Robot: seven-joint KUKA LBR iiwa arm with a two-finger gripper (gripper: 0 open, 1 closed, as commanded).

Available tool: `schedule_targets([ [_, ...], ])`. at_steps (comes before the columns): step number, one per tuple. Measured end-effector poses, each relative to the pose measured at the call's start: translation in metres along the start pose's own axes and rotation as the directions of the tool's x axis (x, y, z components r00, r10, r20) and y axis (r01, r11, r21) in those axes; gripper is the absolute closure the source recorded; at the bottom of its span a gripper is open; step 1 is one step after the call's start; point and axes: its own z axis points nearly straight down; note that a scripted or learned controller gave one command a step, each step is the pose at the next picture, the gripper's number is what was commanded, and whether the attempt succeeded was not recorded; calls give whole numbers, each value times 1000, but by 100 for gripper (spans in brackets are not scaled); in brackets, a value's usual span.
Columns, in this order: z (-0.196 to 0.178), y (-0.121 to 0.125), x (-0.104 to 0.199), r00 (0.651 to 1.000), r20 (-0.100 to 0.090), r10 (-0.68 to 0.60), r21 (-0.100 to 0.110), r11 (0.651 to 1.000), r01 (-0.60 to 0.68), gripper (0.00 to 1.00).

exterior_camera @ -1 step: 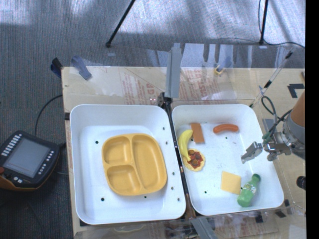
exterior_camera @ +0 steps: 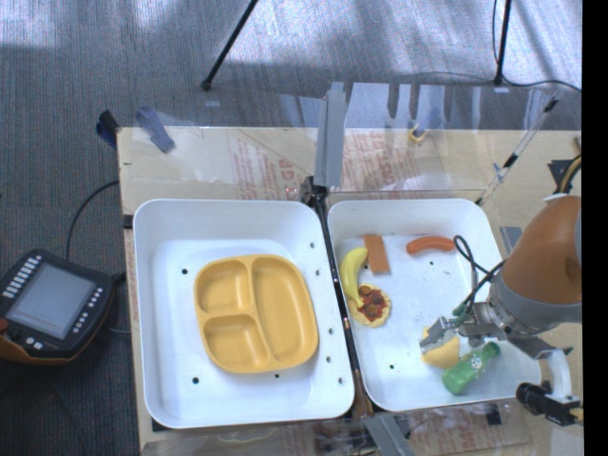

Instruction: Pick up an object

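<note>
Two bins are seen; at lower right the gripper [exterior_camera: 439, 335] sits on a yellow wedge [exterior_camera: 442, 352]. Finger spread cannot be told; centring is advised.

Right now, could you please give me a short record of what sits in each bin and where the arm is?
left bin: yellow divided plate, three compartments, nothing in them
right bin: banana, brown strip, sausage, small pizza, yellow wedge, green bottle
arm: reaches in over the right bin's right side
end effector: low, just above the yellow wedge, green bottle beside it
grasp: not confirmed; nothing visibly lifted
outside bins: teach pendant on the floor
</note>
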Motion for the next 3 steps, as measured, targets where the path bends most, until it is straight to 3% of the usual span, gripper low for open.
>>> schedule_targets([
  [1,17,-3,59,998,3,68,-9,998,-68,0],
  [2,11,-5,57,997,2,77,0,997,-77,100],
  [3,11,-5,57,997,2,77,0,997,-77,0],
])
